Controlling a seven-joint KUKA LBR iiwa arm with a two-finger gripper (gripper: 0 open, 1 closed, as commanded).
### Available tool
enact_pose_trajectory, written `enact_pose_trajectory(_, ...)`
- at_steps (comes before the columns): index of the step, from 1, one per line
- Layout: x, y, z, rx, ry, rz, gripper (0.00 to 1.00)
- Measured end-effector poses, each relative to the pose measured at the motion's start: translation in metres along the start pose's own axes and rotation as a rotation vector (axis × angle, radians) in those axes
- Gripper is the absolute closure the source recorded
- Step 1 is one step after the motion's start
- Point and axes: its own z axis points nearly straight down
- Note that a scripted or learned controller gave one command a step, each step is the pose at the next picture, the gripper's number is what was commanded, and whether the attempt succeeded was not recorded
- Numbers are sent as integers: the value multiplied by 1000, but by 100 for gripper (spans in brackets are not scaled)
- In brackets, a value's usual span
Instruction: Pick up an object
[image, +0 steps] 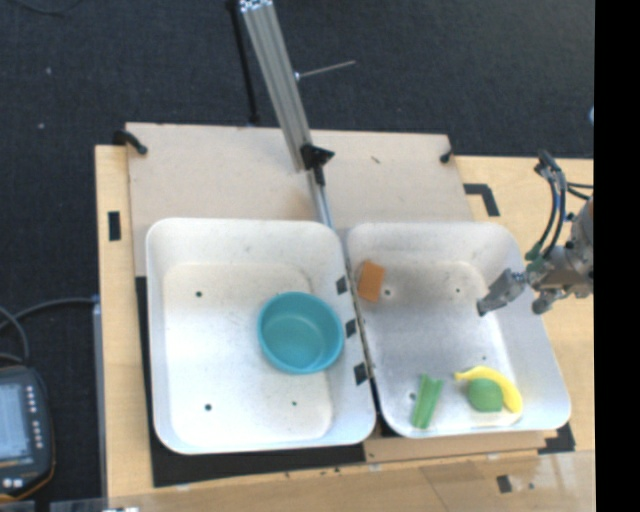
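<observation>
White bin (520, 260) rim sits right beneath my hand (520, 292); I can't tell its opening, nothing visibly held. Dropping here could clip that wall, well short of the green ball (485, 396).

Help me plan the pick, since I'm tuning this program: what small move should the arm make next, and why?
Probably shift the gripper toward the front of the right bin and over the green ball. The gripper sits at the bin's right rim with nothing between its fingers, and the ball, resting against the banana, looks like the nearest object.
</observation>
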Motion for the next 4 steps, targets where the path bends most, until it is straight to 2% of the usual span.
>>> enact_pose_trajectory(1,0,0,0,0,0,1,0)
enact_pose_trajectory(2,-4,-6,60,7,0,3,0)
enact_pose_trajectory(4,-14,-13,169,8,1,4,0)
